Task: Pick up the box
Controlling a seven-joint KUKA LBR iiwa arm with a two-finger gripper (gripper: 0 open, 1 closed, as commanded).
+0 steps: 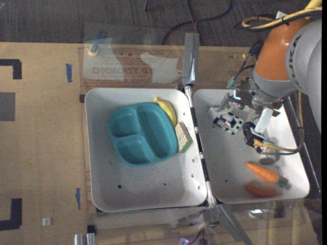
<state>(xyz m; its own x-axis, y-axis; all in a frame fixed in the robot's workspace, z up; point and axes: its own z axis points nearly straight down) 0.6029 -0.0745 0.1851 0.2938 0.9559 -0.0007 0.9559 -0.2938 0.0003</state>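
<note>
Starting at the left: bare worktop (pixel 41 152), then the left bin (pixel 143 188). In it sits a teal divided plate (pixel 142 132), a banana (pixel 167 109) tucked along its far right edge, and just right of the plate, against the bin's right wall, a small flat box (pixel 183 136) with a speckled face and a green edge. That box is my target, as I read it, and it lies tilted, touching or nearly touching the plate.

Moving right, across the divider, into the right bin (pixel 296 188): my end effector (pixel 232 120) hangs over the far left part of it, with black-and-white parts showing underneath. I cannot tell how my end effector is set from this angle, and I see nothing gripped in it. Nearer in the same bin lie an orange carrot (pixel 262 172) and a reddish piece (pixel 260 190), well apart from me.

The risks, as I judge them: the box is wedged between plate and bin wall, so a descent could land on the plate rim or the wall and skid off. The box's tilt could let it slip away from a pinch.

My pose: the arm comes in from the right, orange band (pixel 273 55) high over the bin's far side, wrist bent down and leftward.
</note>
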